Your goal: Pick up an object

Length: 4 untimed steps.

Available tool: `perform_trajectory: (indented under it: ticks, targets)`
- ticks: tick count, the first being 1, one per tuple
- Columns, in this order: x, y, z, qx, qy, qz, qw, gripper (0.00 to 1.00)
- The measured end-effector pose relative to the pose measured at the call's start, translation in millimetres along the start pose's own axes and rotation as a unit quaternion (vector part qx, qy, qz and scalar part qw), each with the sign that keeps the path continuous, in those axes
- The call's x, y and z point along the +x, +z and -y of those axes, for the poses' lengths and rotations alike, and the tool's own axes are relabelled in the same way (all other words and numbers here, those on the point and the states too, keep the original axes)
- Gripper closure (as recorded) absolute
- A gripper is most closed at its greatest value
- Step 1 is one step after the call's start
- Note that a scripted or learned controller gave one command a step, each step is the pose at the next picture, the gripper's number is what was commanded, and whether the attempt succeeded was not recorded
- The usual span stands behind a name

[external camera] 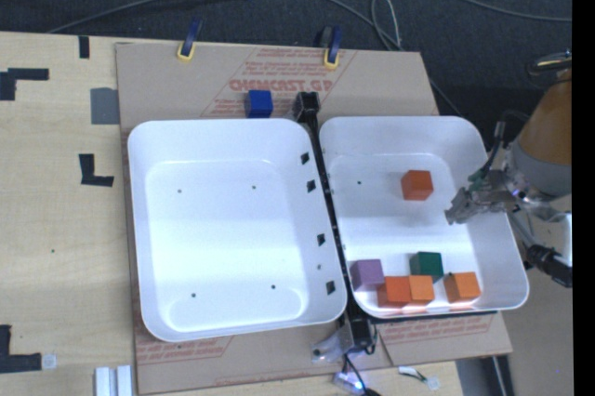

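Observation:
The right bin (465, 138) holds an orange block (416, 185) by itself near the middle. Along its front wall sit a purple block (366, 273), a green block (427, 263) and three orange blocks (397, 290) (421, 288) (462, 286). My gripper (462, 209) reaches in over the bin's right side, just right of and slightly lower than the lone orange block, with a small gap between them. I see nothing held in it. The wrist's orange band (548, 129) is at the right edge.
The left bin (149, 143) stands beside the right one, joined by black clips (322, 199). A blue block (259, 102) lies on the cardboard behind the bins. Two clamps (189, 41) (330, 47) and cables sit at the back.

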<state>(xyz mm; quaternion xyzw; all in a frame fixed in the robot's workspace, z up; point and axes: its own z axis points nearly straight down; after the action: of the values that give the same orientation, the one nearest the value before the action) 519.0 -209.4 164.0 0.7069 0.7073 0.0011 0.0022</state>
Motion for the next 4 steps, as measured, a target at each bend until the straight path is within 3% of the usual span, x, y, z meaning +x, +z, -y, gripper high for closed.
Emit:
perform_trajectory:
  ticks: [1,2,4]
  targets:
    - [-2.6,-56.7,7.7,0.0,0.0,0.0,1.0,1.0]
    - [-2.5,-53.6,7.7,0.003,0.0,-0.001,1.0,1.0]
    - [96.0,-41.3,19.0,0.003,-0.002,-0.001,1.0,1.0]
